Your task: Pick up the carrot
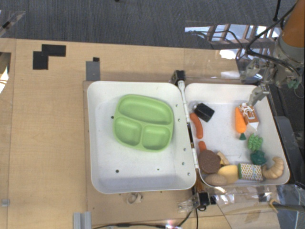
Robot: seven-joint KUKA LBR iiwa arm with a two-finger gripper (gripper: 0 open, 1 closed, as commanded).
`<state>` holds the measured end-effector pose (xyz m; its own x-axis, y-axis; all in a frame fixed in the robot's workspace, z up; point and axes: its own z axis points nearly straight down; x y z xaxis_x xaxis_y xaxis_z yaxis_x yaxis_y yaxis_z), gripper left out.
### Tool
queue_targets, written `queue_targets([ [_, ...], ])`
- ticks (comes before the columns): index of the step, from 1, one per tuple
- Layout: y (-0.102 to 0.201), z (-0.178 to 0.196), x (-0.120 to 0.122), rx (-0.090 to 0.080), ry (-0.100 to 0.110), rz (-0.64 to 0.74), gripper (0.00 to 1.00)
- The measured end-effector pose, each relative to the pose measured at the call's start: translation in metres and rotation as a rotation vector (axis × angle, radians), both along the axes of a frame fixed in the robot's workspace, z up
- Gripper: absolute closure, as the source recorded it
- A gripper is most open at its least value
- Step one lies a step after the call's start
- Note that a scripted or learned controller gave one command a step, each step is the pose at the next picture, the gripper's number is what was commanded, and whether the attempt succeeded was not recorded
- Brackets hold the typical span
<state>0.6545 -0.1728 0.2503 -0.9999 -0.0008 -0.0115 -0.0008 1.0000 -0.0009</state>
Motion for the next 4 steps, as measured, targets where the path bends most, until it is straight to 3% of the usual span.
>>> queue_targets([
  [1,-0.016,-0.136,-0.017,0.004,0.014,0.002,0.00],
  [2,-0.014,-0.115,-0.009,-0.002,-0.013,0.010,1.00],
  [3,-0.014,-0.115,-0.009,-0.002,-0.013,0.010,0.00],
  [4,-0.031,-0.162,-0.036,0.002,-0.002,-0.217,0.00],
])
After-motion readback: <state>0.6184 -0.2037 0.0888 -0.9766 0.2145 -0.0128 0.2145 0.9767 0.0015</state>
